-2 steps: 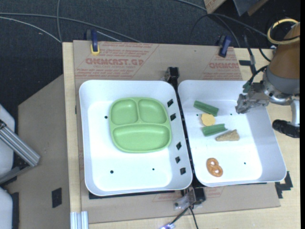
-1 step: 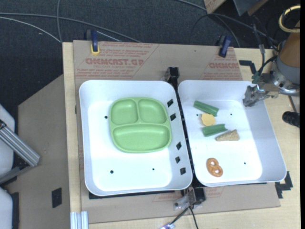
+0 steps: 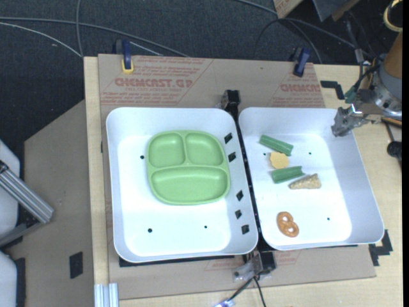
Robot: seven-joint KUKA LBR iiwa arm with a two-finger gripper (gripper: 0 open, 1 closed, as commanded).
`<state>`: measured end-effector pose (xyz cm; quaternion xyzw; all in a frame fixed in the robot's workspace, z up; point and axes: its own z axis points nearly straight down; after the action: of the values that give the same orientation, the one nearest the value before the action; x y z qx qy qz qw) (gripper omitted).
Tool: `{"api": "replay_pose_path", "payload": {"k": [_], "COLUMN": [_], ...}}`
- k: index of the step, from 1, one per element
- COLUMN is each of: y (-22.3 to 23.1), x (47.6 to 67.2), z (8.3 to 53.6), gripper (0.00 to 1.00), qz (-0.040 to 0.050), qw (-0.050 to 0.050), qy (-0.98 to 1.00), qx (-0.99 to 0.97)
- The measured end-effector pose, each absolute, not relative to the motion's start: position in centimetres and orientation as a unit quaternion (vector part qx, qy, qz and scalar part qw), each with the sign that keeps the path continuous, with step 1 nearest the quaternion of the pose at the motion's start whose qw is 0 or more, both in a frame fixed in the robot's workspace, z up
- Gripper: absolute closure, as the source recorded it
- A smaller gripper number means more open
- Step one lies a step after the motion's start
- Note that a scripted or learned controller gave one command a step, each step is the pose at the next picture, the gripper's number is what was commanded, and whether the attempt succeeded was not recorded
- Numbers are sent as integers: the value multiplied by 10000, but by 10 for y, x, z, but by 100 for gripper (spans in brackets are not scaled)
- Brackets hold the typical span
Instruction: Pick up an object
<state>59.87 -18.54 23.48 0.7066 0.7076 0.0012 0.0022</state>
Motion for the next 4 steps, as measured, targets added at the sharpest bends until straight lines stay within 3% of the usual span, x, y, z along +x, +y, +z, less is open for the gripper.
{"api": "replay_pose_path", "payload": {"k": [1, 3, 4], "y": [-135, -38, 18], "x": [591, 595, 585], "z": [226, 230, 238], "gripper": [100, 100, 100], "qz": [0, 2, 6], "qw": [-21, -18, -20], "qy": [7087, 7091, 7095], "qx": [7055, 7051, 7047]}}
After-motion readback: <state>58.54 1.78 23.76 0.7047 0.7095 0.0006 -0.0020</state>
